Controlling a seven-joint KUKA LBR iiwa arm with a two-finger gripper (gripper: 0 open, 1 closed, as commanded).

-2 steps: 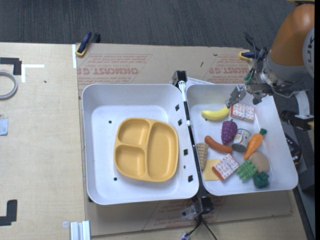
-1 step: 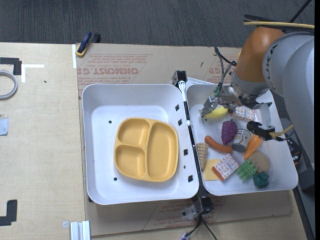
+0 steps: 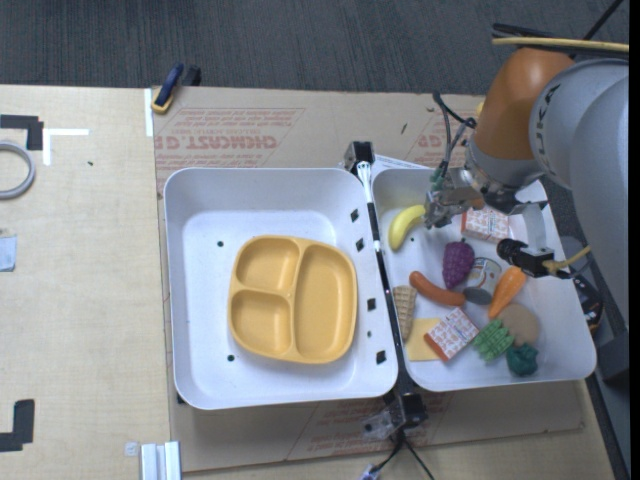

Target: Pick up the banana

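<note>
Arm (image 3: 560, 118) reaches in from the right, over the top of the right bin (image 3: 575, 363); grey body with orange band above the wrist; much the largest thing in view. Left bin (image 3: 190, 298) holds a yellow three-part plate (image 3: 294, 298); nothing else in it. Right bin is crowded: sausage (image 3: 436, 289), carrot (image 3: 508, 290), purple grapes (image 3: 458, 263), a waffle cone (image 3: 404, 310), a cheese wedge (image 3: 422, 340), a red-and-white packet (image 3: 453, 332), a second packet (image 3: 487, 226) near the wrist, green pieces (image 3: 505, 348) in the lower corner. Banana (image 3: 404, 225) lies on the bin floor at upper left of the right bin, close to the dividing wall; its right end is just beside the gripper (image 3: 437, 211). Gripper is low and near the banana's tip; too small and dark to read, so cannot tell how it stands; the banana does not appear lifted. Judgement: approach largely made; grasp not confirmed; lift not yet done.
</note>
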